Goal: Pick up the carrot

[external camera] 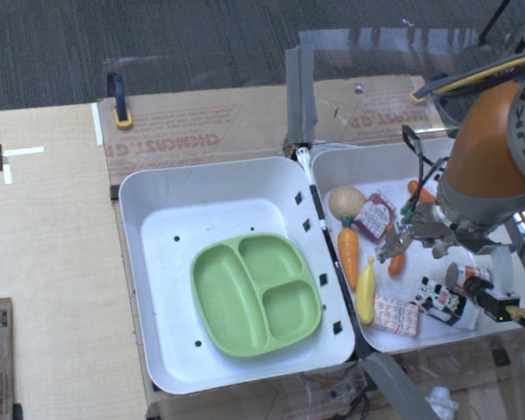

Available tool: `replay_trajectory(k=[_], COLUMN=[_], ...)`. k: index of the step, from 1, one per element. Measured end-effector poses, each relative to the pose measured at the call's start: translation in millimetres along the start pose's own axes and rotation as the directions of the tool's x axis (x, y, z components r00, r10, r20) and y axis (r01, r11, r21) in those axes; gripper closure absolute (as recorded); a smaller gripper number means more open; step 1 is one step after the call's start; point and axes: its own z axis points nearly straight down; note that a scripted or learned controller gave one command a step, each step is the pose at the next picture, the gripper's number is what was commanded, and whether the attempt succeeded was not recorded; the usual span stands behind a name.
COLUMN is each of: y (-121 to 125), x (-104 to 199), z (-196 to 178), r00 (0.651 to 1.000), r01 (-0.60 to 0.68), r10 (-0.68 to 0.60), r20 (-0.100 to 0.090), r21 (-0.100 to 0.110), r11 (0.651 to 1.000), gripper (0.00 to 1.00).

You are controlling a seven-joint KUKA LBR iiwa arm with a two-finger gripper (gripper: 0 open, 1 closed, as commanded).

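Note:
The carrot (348,253), orange and elongated, lies along the left wall of the right bin (370,159). Below it lies a yellow banana (366,289) and above it a round tan vegetable (345,202). My gripper (401,241) hangs over the middle of the right bin, a short way to the right of the carrot and apart from it. A small orange piece (398,263) sits just under the gripper's tip; I cannot tell whether it is touched. The grey arm with its orange band (487,151) covers the bin's right part.
The left bin (156,264) holds a green divided plate (256,293). In the right bin are a red packet (375,218), a patterned snack pack (397,315), a black-and-white item (440,302) and another orange bit (418,192) near the arm.

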Motion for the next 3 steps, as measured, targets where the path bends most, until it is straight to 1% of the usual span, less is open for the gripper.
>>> replay_trajectory(k=[1,2,3], y=[0.3,8.7,-0.2], x=[-0.5,16.7,83.3], z=[-8.4,-56.1,-55.7], r00=[1.000,0.999,0.993], r01=[-0.002,0.048,0.120], r10=[0.002,-0.048,-0.120], r20=[0.000,0.000,0.000], r21=[0.001,-0.003,-0.001], r11=[1.000,0.999,0.993], gripper=[1.00,1.00,1.00])
